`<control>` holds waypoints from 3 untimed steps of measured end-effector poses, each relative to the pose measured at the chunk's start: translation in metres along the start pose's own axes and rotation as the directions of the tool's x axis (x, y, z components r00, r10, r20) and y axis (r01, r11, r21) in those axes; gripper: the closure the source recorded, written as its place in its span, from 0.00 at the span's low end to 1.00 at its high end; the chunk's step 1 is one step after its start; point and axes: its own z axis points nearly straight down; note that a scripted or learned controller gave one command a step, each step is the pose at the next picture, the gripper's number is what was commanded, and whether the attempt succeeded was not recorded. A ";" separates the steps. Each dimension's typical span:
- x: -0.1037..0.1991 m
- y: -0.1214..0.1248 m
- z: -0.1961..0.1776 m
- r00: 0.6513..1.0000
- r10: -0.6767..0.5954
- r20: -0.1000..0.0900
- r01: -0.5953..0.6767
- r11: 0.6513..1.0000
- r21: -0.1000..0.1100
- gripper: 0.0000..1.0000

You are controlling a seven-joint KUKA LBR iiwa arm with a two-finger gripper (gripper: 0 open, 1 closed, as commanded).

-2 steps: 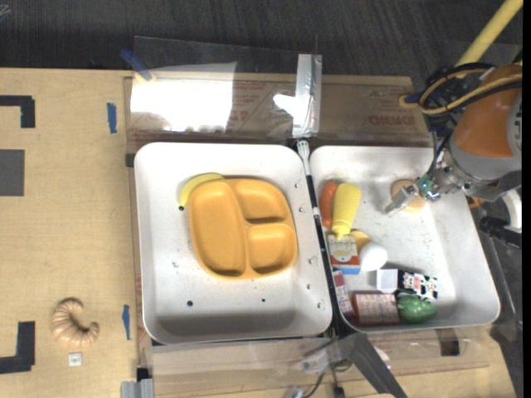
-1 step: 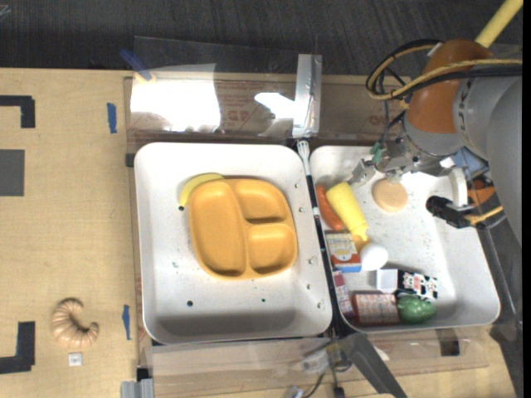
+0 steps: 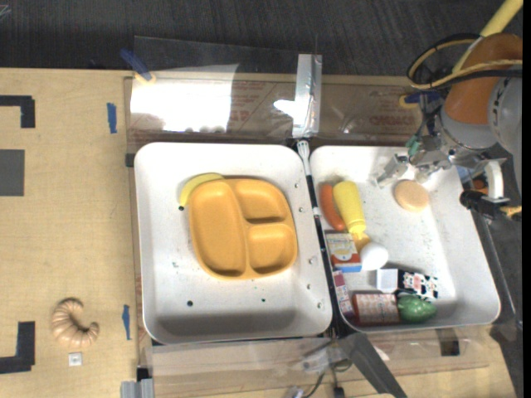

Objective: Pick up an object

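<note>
A grey two-finger gripper [image 3: 412, 166], fingers spread, is hovering near the right white bin's [image 3: 485, 293] far edge; it should centre over the round tan disc [image 3: 411, 196] before closing.

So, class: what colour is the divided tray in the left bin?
Yellow-orange, seen in the camera view: divided tray.

Bright, even overhead light; glare on plastic sheet [image 3: 187, 102]; slightly soft.
</note>
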 end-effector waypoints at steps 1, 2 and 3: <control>0.006 -0.048 0.011 0.992 0.124 0.011 -0.124 0.992 -0.001 0.00; 0.006 -0.047 -0.001 0.992 0.123 0.012 -0.123 0.992 -0.006 1.00; -0.011 -0.063 0.003 1.000 0.017 -0.002 -0.017 1.000 -0.005 1.00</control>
